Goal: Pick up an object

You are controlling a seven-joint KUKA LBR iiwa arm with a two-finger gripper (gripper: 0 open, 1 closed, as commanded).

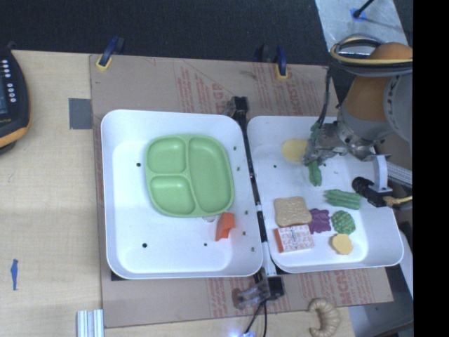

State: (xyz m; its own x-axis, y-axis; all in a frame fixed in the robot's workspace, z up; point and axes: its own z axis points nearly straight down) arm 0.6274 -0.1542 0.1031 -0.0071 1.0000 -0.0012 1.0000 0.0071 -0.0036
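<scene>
My gripper [318, 153] is low over the back of the right bin [393, 255], reaching in from the right. A small dark green piece [315, 175] lies just below its tip, and I cannot tell if they touch. A pale yellow piece [294, 148] sits just left of the gripper. Nearer the front lie a green bean pod [342, 199], a slice of toast [291, 210], a purple piece [320, 220], a green broccoli head [343, 221], a yellow chunk [342, 243] and a red-and-white packet [295, 239].
The left bin [116, 188] holds a green divided plate [189, 174] and an orange piece [225, 225] near its right wall. A black clip [239, 106] sits at the back between the bins. A tan curled object [324, 316] lies in front of the bench.
</scene>
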